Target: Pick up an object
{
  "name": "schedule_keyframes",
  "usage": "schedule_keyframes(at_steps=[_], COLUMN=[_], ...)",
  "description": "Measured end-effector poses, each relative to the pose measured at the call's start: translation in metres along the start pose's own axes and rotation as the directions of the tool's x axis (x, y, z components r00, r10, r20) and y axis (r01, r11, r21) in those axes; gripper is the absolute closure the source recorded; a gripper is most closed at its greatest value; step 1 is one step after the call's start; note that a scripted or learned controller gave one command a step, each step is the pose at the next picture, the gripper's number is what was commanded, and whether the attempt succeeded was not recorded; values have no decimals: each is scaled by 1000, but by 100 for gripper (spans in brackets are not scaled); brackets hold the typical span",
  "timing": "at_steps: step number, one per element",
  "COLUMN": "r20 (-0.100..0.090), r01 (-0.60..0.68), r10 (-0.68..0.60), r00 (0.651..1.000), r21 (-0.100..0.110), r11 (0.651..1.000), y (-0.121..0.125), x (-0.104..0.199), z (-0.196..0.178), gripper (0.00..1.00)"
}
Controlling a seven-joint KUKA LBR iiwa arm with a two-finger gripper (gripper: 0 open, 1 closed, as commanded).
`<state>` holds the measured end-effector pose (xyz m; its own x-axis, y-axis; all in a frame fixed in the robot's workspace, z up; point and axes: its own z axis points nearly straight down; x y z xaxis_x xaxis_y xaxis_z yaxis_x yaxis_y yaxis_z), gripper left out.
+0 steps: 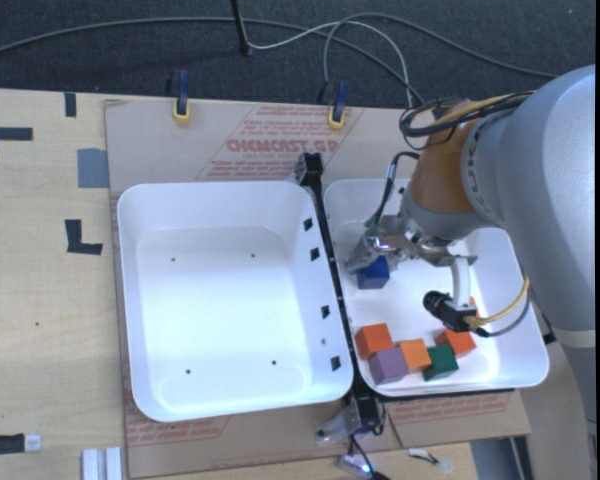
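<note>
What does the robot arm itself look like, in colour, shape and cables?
The arm is thick and rounded, light grey, with an orange band above the wrist. Thin black and pale cables loop around that band, and a yellow cable curves beside the wrist. The gripper is a small assembly of grey metal and black parts below the wrist.

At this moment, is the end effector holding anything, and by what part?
It cannot be told. The end effector is down at the blue block in the right bin, but a hold on it isn't visible.
</note>
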<state>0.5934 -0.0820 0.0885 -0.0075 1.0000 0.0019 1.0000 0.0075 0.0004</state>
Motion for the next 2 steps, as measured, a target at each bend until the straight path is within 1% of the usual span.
schedule_keyframes(at_steps=[1,2], r20=[1,0], r01=[-2,0], r10=[2,0], r00=[1000,1000], r21=[-8,2], r11=[1000,1000], y=[3,-23], x=[54,137], z=[-105,-100], gripper=[100,100])
